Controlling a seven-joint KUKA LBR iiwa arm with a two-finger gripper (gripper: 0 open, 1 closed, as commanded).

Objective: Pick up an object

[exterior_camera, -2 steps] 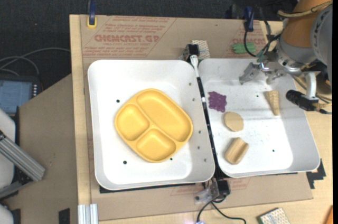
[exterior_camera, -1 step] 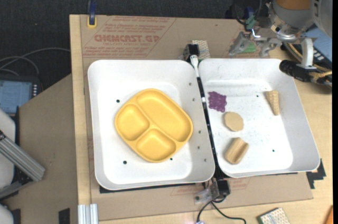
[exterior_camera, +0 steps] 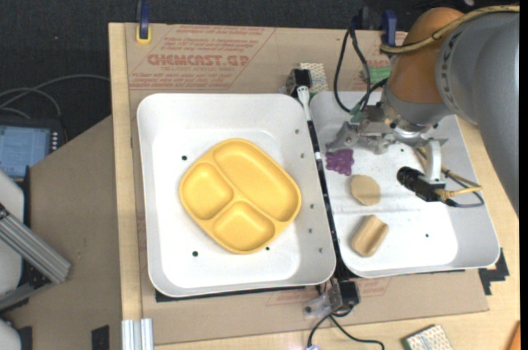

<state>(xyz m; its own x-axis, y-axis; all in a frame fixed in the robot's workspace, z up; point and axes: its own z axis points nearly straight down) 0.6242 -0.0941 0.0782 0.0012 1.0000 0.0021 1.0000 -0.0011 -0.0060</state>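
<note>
The nearest candidate for the pick is a small purple object (exterior_camera: 340, 161). It lies in the right bin (exterior_camera: 429, 245), in that bin's left part, close to the wall shared with the left bin (exterior_camera: 157, 175). It is lumpy, with no clear long axis.

The gripper (exterior_camera: 375, 134) hangs above the upper part of the right bin. From it, the purple object lies towards the left bin and slightly towards the near edge of the bench, just beside the tool and not under its centre. No object is seen in its grasp. Its opening, wide or narrow, cannot be told from this angle, because the wrist covers it.

Two further candidates lie nearer the front edge:
- a round tan piece (exterior_camera: 365, 191), near the purple object;
- a tan block (exterior_camera: 369, 234), nearer the front again, with its long axis running at a slant from front-left to back-right.

The left bin holds a yellow divided plate (exterior_camera: 239, 193), well apart from the tool.

Judgement: the coming move calls for a short shift towards the shared wall, then a descent. The wall leaves little room on that side.
</note>
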